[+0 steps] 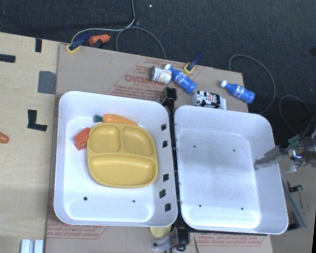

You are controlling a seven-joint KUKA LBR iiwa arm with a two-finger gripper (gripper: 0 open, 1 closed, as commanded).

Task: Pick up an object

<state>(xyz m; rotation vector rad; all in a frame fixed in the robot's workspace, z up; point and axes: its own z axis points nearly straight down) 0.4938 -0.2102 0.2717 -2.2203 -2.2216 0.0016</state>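
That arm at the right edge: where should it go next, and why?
Probably leftward, across to the left bin: the end effector sits at the right bin's rim, while the yellow plate and carrot lie in the left one.

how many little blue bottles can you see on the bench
2: one blue bottle lies behind the left bin, the other bottle behind the right bin. More could be hidden.

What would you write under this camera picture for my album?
Yellow plate and toy carrot in the left bin; robot hand at right.
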